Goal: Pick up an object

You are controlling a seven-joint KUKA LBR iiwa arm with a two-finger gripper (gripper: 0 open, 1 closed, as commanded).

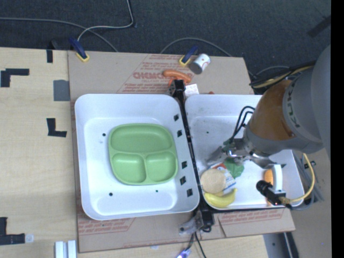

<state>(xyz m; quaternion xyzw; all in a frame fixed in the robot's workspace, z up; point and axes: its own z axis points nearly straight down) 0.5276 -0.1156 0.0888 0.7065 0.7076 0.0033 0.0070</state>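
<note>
While the gripper [228, 153] hangs low in the right bin [215, 114] just above the round bun [213, 180] and banana [220, 199], you cannot tell its state and nothing looks lifted, so the pick remains undone

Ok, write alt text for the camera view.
A grey robot arm reaches into the right white bin, its gripper low over a banana and a round tan item. The left bin holds a green divided plate.

Dark carpet floor [215, 9], wooden bench [32, 160], cardboard sheet [145, 77]
</note>
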